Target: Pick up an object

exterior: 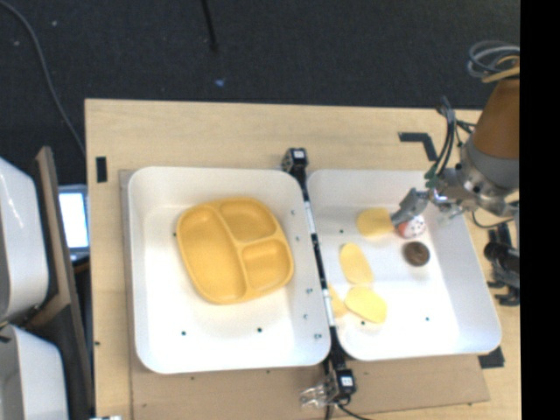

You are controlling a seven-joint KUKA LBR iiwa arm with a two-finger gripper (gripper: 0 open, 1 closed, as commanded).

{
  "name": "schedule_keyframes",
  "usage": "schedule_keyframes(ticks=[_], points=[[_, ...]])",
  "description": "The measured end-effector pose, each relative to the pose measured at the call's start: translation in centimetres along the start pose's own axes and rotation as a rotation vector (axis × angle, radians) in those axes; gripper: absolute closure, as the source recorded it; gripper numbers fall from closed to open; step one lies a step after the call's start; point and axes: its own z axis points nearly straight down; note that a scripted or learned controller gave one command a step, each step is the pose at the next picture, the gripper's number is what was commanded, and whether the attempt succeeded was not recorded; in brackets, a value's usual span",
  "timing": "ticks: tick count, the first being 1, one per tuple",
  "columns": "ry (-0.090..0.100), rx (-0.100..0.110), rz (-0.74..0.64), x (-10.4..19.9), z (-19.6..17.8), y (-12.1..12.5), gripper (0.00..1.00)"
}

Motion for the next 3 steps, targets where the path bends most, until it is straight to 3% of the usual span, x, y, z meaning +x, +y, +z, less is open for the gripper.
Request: schedule_keyframes(ticks=[2, 3], points=[[0.000, 0.000, 0.000, -1.0, 9.6, -1.6, 0.00], [-0.001, -0.007, 0.001, -1.1, 8.3, -1.4, 1.00]])
